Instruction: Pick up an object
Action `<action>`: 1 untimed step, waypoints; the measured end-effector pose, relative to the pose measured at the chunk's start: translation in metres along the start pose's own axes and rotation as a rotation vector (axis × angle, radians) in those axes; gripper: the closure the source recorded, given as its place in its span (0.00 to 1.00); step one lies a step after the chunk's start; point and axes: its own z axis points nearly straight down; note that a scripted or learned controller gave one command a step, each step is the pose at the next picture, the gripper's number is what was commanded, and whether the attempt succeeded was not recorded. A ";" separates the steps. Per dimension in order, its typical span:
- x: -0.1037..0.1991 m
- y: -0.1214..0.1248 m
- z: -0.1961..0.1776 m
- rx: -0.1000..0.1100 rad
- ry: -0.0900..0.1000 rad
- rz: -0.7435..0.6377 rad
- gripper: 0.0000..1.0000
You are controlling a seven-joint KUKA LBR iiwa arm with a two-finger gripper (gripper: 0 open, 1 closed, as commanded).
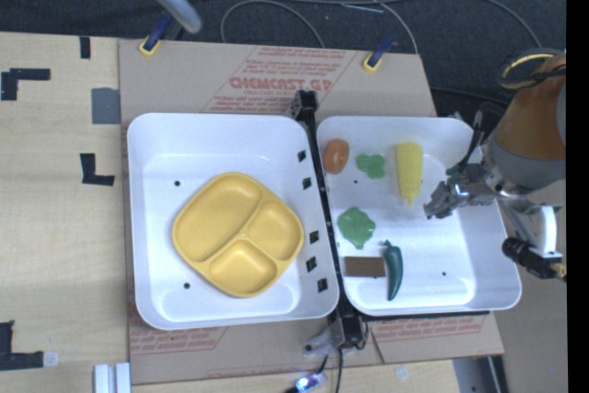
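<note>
The right bin [479, 281] holds several toy foods: an orange ball [336, 156], a small green leafy piece [371, 165], a yellow corn cob [409, 170], a larger green leafy piece [355, 226], a brown block [363, 267] and a dark green pepper [393, 269]. My gripper [440, 202] hangs over the right half of that bin, just right of the corn cob's lower end and apart from it. Nothing shows between its tips.
The left bin [152, 225] holds a yellow divided plate [238, 233]. A black divider with clips [317, 198] runs between the bins. Cables [304, 5] lie on the dark surface behind. The arm's orange band [534, 120] stands at the right bin's far edge.
</note>
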 end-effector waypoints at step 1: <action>0.005 -0.007 -0.055 0.000 0.000 0.000 1.00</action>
